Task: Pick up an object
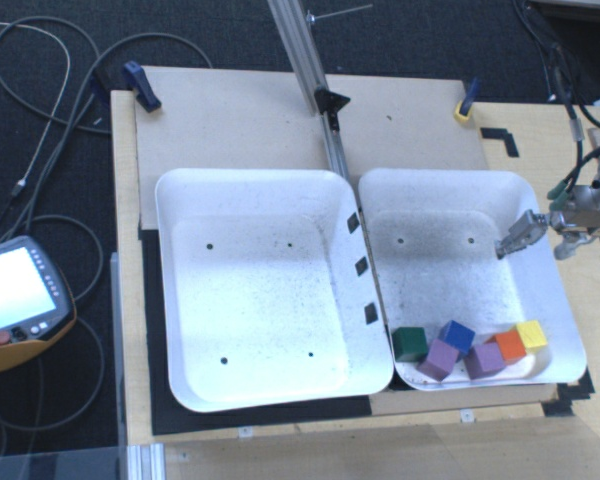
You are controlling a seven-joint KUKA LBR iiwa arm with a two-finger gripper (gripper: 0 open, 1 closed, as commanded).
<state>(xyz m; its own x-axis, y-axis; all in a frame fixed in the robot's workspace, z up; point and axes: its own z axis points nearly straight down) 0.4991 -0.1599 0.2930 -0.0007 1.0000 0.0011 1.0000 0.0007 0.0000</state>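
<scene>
Item, small cubes along the right bin's [540, 268] near edge, green [411, 343], blue [458, 335], purple [441, 358]: I judge them light, rigid, smooth-faced, best pinched across opposite flat sides, the green standing freest; end effector [512, 240] hovers well apart, carrying nothing, finger state I cannot tell.

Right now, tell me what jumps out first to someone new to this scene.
The cluster of colored blocks stands out first, packed against the near edge of the right bin: green, blue, two purple, orange and yellow. Next comes the tool, reaching in over that bin's right rim, apart from the blocks.
</scene>
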